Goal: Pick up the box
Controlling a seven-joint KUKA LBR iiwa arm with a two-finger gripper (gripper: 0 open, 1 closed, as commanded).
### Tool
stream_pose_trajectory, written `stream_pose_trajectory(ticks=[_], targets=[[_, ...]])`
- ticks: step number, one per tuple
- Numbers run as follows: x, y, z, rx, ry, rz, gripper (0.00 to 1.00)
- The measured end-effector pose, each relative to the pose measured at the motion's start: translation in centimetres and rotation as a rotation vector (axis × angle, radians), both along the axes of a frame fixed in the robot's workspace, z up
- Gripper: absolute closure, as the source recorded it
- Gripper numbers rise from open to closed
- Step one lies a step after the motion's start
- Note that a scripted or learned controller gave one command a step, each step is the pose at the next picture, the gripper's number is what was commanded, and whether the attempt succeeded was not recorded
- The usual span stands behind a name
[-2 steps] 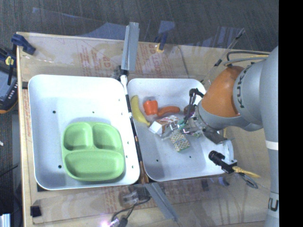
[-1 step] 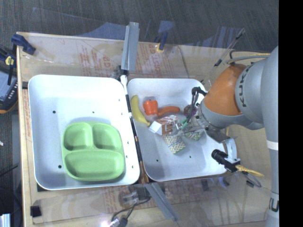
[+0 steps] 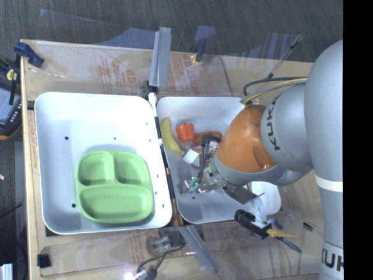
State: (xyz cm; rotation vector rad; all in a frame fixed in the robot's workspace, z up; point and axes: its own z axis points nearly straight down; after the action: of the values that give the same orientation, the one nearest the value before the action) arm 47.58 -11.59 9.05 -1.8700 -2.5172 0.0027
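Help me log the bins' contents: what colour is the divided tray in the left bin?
Light green. The divided tray shows clearly in the camera view, lying in the left bin.

Even overhead light, white bins (image 3: 52, 156) bright (slightly washed out), soft shadows, mild overall blur

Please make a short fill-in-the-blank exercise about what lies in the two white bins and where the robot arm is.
1. The green divided tray lies in the ____ bin.
2. The banana lies in the right bin, beside an ____ object.
3. The tray has ____ compartments.
4. The arm reaches over the ____ bin.

Missing words: left; orange; three; right
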Motion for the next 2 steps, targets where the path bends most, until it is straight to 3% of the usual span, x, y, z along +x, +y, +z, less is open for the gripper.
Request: stream_pose_trajectory(ticks=[1, 2], targets=[[0.0, -0.7, 0.2, -0.011, -0.007, -0.008, 0.0], [4.5, -2.6, 7.4, -0.003, -0.003, -0.295, 0.0]])
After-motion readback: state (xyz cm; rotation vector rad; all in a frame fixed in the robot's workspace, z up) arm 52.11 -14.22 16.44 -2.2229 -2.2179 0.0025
